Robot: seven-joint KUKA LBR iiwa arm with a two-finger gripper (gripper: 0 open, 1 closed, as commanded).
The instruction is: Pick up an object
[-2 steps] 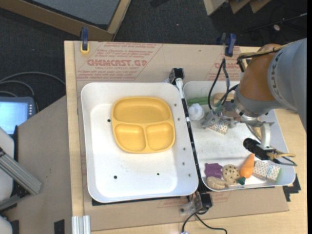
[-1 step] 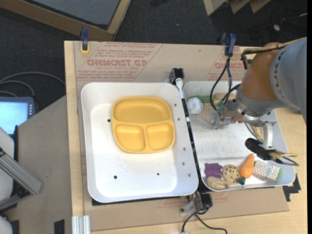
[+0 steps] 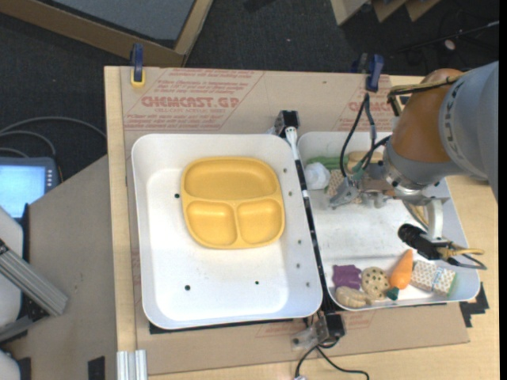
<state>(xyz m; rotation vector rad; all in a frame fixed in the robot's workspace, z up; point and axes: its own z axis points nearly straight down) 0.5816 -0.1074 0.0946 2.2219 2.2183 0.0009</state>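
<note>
- Seemingly working through the approach: hovering with the gripper (image 3: pixel 352 190) low over the right bin (image 3: pixel 356 236), near its 11 o'clock part, and reaching in from 3 o'clock.
- Carrying nothing, judging by this view; failing to make out an open or closed state for the gripper amid cables and shadow.
- Sitting just at 9 o'clock of the gripper, tucked into the bin's 10 o'clock corner: the green-and-white item (image 3: pixel 317 172), probably the nearest candidate.
- Looking small and rounded, with a pale white front and a green part behind; probably light, and possibly apt to roll or slide at a nudge.
- Calling for centring squarely over it before dropping, coming down straight, and minding the bin wall crowding it at 9 o'clock and 12 o'clock.
- Closing gently and only once low enough, then lifting vertically to avoid scraping the wall.
- Lying along the 6 o'clock rim, well apart from the gripper: a purple piece (image 3: pixel 346 275), a cookie (image 3: pixel 374 279), an orange carrot (image 3: pixel 402 269) and a patterned block (image 3: pixel 434 276), packed close and likely harder to single out.
- Resting in the left bin (image 3: pixel 166 267), out of the way: a yellow divided plate (image 3: pixel 234 200).
</note>
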